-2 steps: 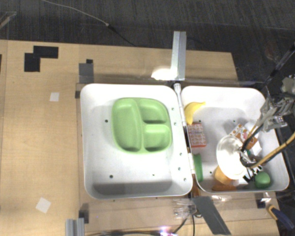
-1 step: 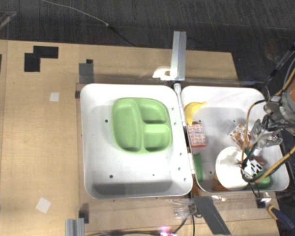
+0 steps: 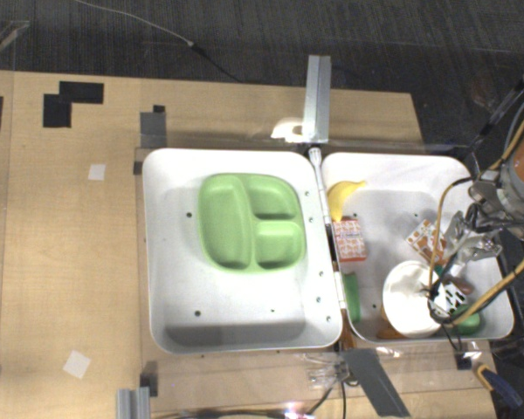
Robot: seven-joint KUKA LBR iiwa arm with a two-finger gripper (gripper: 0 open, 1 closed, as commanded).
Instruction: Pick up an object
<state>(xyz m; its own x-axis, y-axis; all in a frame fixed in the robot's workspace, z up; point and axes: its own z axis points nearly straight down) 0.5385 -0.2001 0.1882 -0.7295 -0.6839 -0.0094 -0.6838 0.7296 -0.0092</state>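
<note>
The gripper point(image 3: 458, 264) hangs over the right bin point(image 3: 393, 177); finger state cannot be determined. The white bowl point(image 3: 408, 297) lies just left, below it.

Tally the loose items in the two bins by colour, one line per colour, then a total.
Green: 3 - divided tray, item by the divider, item at the right bin's lower edge
Yellow: 1 - banana
White: 1 - bowl
Red-patterned: 2 - box, packet
Total: 7
</note>
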